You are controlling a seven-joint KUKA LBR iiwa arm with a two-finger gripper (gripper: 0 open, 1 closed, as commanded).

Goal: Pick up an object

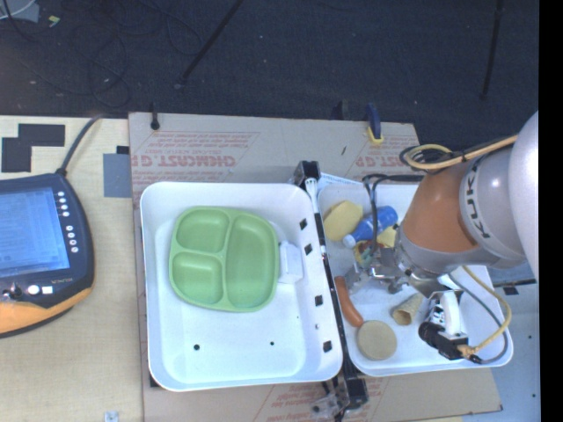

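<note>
Now arm (pixel 457 214) reaches from right, low over right bin (pixel 493 359) clutter

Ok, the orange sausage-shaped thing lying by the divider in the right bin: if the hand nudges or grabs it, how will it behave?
The orange sausage looks rounded and long, so a side push would probably roll it. It lies against the right bin's left wall, which may stop it rolling but crowd a grasp there. Its smooth, plastic-looking surface could slip between fingers; it seems a light toy.
</note>
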